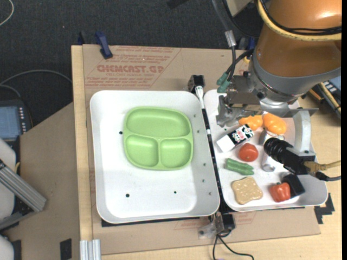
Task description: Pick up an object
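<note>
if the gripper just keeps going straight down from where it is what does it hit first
Probably the bare floor of the right bin near its upper left corner. The gripper hangs there, left of the orange toy and above the black-and-white block. Depth is hard to judge from this slant, so it might clip the block.

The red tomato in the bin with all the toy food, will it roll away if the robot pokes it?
Probably yes. The red tomato looks round and smooth, so a sideways nudge would likely roll it. It shouldn't go far: the green bean and the slice of toast lie close by. Its shiny skin suggests hard plastic, possibly slippery to pinch.
</note>
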Available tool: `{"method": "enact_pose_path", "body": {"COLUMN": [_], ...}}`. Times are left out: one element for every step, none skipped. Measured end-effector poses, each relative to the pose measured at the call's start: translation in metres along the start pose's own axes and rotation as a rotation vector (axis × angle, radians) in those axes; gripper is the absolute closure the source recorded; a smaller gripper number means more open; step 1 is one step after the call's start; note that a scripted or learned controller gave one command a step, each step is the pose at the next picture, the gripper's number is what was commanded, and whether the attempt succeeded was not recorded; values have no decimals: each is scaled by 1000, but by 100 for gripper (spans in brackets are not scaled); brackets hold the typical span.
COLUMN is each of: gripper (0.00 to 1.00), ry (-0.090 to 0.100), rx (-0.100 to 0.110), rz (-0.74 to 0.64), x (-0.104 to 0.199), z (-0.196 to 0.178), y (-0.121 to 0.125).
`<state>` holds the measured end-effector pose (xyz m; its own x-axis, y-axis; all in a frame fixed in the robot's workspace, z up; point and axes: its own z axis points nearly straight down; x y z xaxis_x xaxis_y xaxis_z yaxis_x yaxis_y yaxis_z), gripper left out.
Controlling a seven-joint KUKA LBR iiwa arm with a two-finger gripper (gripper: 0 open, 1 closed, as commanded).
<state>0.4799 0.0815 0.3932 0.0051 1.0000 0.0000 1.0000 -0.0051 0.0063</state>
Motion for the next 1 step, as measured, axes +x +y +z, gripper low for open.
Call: {"method": "enact_pose_path", "body": {"gripper": [100], "ry": [0], "rx": [-5], "rz": [-1], "x": [-39], "z": [-84], "y": [1]}}
